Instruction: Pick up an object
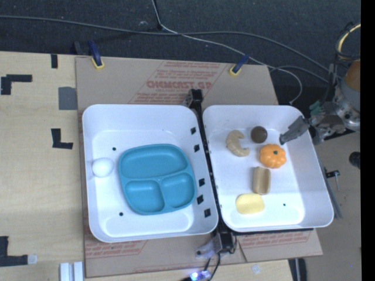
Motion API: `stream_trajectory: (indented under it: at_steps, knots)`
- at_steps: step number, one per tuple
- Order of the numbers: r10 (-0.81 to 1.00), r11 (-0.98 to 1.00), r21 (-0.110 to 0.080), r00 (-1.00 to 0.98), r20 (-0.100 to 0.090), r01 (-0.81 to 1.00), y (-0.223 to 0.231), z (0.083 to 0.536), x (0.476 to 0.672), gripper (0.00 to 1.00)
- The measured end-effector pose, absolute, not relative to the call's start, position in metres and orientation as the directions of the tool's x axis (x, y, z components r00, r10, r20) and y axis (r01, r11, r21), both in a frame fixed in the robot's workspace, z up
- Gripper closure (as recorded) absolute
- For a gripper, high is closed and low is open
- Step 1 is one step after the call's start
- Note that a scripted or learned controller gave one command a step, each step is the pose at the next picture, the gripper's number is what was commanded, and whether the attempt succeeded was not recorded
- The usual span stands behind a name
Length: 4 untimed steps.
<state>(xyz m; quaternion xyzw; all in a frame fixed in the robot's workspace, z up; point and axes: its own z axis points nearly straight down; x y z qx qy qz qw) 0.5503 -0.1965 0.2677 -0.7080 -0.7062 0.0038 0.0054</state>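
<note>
The right white bin (304,215) holds several small objects. A curved beige piece (237,143) lies beside a dark brown ball (259,134). An orange pumpkin-like fruit (272,156) sits just below them, with a tan cylinder (261,180) and a pale yellow lump (250,204) nearer the front. My gripper (292,132) reaches in over the bin's right rim at a slant. Its tip hangs just right of the brown ball and above the orange fruit. Nothing shows in its grasp.
The left white bin (99,215) holds a blue divided tray (156,177) and a small white ball (102,167) by its left wall. Black clips (197,98) join the bins down the middle. Cables (176,31) run across the dark floor behind the bench.
</note>
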Motion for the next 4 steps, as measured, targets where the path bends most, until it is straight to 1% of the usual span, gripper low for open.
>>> stream_trajectory:
  at_steps: [1,4]
  knots:
    - [1.000,0.001,-0.001,-0.001,0.000,1.000,-0.196,0.275,0.553,0.00]
    - [1.000,0.001,-0.007,-0.001,0.001,1.000,-0.210,0.094,0.564,0.00]
